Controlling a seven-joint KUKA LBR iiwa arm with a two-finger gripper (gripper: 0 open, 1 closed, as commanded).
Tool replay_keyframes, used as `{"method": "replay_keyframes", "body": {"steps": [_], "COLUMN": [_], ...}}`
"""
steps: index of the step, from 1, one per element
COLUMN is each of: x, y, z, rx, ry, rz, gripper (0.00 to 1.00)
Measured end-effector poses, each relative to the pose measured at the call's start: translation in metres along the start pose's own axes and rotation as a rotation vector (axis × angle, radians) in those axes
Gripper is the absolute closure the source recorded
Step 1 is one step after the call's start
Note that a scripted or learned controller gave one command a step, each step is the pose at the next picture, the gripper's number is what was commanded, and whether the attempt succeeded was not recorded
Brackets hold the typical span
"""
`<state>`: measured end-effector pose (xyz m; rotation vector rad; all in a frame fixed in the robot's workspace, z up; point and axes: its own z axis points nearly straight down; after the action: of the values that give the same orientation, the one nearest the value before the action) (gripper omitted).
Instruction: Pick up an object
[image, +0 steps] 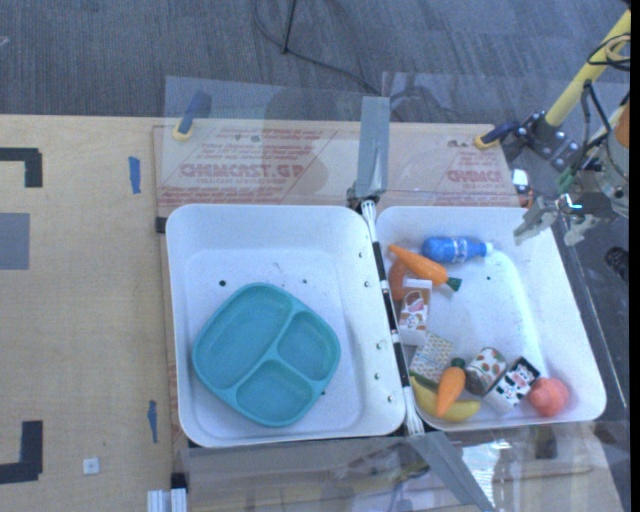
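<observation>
1. Nearest the camera, along the right bin's (585, 330) front edge, lie a banana (445, 405), a small carrot (449, 385) tilted over it, a printed can (485, 369), a black-and-white carton (516, 381) and an orange-pink ball (549, 396).
2. Just behind them rests a patterned packet (431, 354), and against the bin's left wall stands a small white-and-red box (414, 306).
3. Farther back, a larger carrot (420, 265) lies beside a blue bottle (453, 249).
4. Left bin (190, 240) holds a teal divided plate (266, 352).
5. Both bins sit on the desk (80, 330).
6. At the right bin's far right corner hovers the end effector (548, 216); nothing is gripped, and whether it is open or closed cannot be told.
</observation>
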<state>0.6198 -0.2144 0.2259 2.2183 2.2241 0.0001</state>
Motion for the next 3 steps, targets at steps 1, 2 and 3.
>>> {"method": "replay_keyframes", "body": {"steps": [1, 2, 3], "x": [0.043, 0.061, 0.07], "y": [0.035, 0.042, 0.036], "z": [0.072, 0.109, 0.115], "rx": [0.002, -0.011, -0.03], "ry": [0.001, -0.006, -0.02], "rz": [-0.071, -0.079, -0.042], "gripper": [0.0, 0.0, 0.0]}}
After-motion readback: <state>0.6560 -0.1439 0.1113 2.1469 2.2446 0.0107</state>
